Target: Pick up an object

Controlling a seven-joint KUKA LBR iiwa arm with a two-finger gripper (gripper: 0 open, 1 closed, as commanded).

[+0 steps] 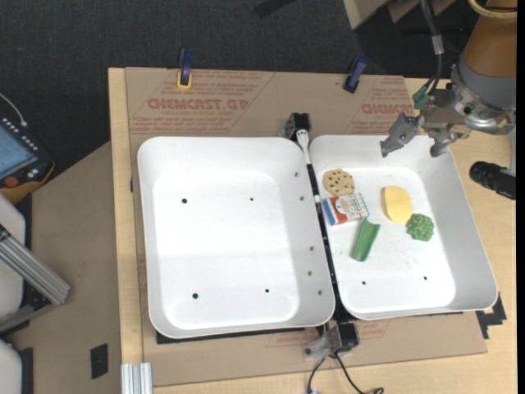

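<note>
Lying below hand (420, 140): cookie (337, 180).

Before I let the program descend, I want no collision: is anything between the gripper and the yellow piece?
Nothing visible blocks it. The gripper hangs open above the right bin's far edge, and the yellow piece lies uncovered, with the broccoli close beside it.

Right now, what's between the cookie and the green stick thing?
In the camera view, a small red, white and blue carton lies between the cookie and the green stick.
</note>
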